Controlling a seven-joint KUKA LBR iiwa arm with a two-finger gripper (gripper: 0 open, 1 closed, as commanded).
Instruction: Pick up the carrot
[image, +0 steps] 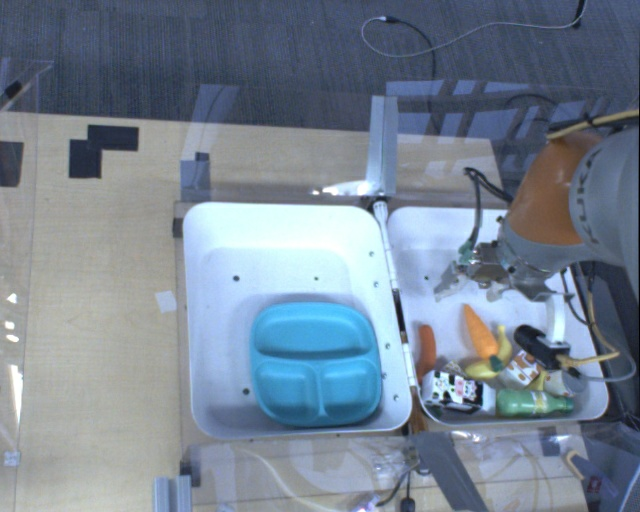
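Camera view shows me the carrot (479, 331) lying in the right bin (420, 240), its long side slanting from upper left down to lower right. My gripper (468, 272) hangs just above it, up and a little left. Its fingers look spread, I think, holding nothing.

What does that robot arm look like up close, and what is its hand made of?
The arm is a thick, rounded grey tube with a broad orange band just above the wrist. Thin dark cables loop beside it. Its hand is a small piece of pale metal with slim prongs, much lighter in build than the arm that carries it.
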